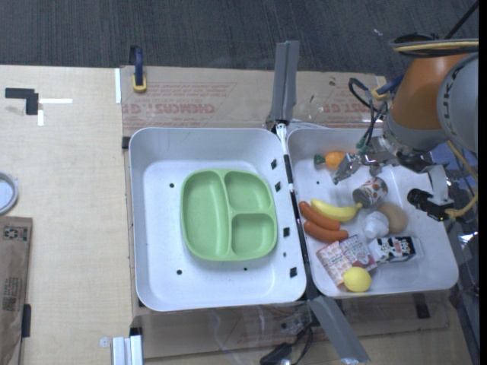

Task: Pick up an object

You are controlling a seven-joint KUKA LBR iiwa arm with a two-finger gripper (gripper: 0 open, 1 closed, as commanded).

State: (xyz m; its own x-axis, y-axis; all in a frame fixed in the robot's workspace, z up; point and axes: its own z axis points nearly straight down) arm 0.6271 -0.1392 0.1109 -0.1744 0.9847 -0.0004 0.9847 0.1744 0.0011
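My gripper [358,169] hangs over the back of the right bin [434,280], open with nothing between its fingers. A small orange fruit [333,159] lies just left of it, and a tin can [370,192] lies on its side just in front of it. Further forward are a banana [335,209], two orange-red sausage shapes [324,224], a white lump [376,223], a brown egg-like thing [395,217], a cow-print carton [394,248], a red-and-white packet [342,254] and a lemon [357,279].
The left bin [152,265] holds a green divided plate [228,214]. A grey divider [285,90] rises between the bins at the back. The arm's orange band [426,90] and cables stand over the right bin's far right corner.
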